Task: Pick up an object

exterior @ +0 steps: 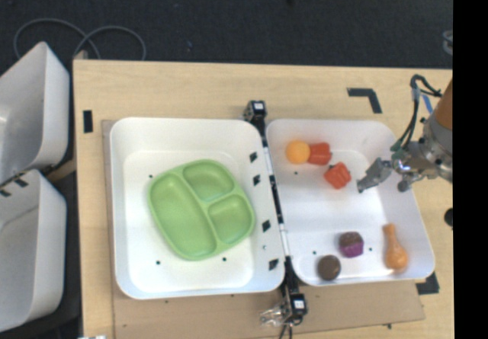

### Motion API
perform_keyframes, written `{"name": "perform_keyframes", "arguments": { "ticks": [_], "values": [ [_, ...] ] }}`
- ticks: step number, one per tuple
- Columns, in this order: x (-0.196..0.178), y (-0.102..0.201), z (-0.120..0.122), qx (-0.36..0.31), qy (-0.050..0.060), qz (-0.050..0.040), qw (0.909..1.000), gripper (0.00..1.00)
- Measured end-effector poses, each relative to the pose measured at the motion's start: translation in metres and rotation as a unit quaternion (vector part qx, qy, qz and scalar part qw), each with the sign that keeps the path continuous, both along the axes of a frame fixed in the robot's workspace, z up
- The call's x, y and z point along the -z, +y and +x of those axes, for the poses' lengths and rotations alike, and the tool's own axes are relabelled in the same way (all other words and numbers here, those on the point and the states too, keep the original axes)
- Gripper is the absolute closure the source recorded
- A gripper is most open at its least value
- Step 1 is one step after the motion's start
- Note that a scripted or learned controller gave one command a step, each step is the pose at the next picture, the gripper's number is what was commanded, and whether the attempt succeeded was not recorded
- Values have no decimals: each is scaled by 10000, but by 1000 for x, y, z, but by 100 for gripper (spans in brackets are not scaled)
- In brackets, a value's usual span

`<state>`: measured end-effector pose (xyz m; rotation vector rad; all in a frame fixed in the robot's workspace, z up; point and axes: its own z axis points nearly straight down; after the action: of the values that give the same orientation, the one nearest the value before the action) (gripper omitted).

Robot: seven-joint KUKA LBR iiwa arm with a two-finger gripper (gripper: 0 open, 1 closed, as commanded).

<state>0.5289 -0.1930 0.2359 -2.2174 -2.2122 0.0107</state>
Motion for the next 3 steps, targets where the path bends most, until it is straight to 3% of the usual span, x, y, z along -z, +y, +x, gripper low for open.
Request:
{"name": "perform_keyframes", "arguments": {
  "ticks": [1,3],
  "values": [
    [-7,1,3,-17,-59,-13,10000,0],
    [108,2,-7,-6,-34,-10,10000,0]
  ]
}}
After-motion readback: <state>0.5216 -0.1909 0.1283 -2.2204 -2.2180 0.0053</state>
